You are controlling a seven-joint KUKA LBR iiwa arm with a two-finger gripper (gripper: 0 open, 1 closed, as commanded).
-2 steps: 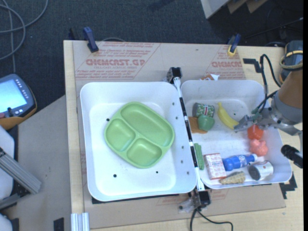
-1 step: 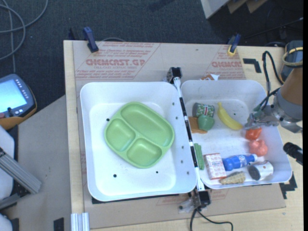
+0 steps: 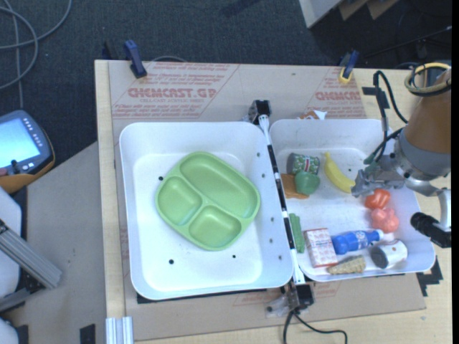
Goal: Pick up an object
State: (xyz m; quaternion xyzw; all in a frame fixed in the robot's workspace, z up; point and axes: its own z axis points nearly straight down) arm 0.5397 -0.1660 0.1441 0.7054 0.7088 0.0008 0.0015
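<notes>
Banana [image 3: 338, 174] beside lowered claw [image 3: 367, 183] (arm from rt).

arm [image 3: 430, 138]: grey body, wide orange band above wrist, black cable looped alongside, metal-grey gripper [image 3: 367, 183] hardware at the end.

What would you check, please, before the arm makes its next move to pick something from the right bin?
1. Gripper over the right bin: ok.
2. Target within reach: ok, the banana and an orange-red item lie beside it.
3. Fingers open: cannot tell.
4. Nothing yet held: cannot tell.
5. Neighbours crowding the grasp: not ok, the orange-red item lies very close to the gripper.
6. Green plate in the left bin, out of the way: ok.
</notes>
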